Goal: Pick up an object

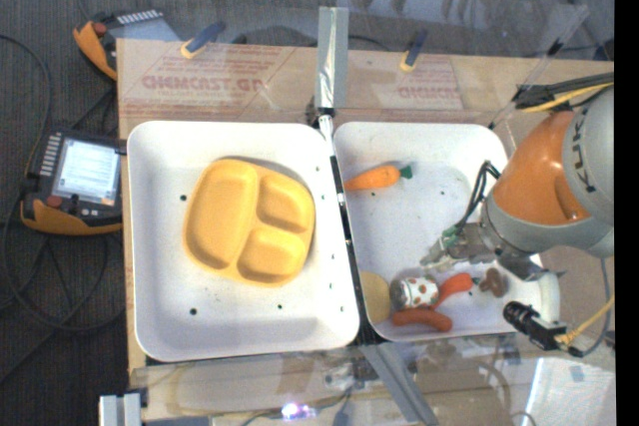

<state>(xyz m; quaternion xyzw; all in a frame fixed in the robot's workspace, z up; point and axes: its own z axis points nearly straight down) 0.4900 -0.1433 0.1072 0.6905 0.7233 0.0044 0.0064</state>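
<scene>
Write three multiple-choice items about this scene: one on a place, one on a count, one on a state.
1. Where does the yellow tray lie?
A. left bin
B. right bin
C. floor

2. How many compartments has the tray?
A. two
B. three
C. five

3. How does the carrot lie?
A. in the tool
B. on the tray
C. loose on the right bin floor

Answers: 1 A, the tray sits in the left bin. 2 B, one long and two small hollows show. 3 C, it rests apart from the tool and the toys near the bin's front.

Tray (250,219) in left bin (150,314); carrot (373,178) in right bin (439,140).
</scene>
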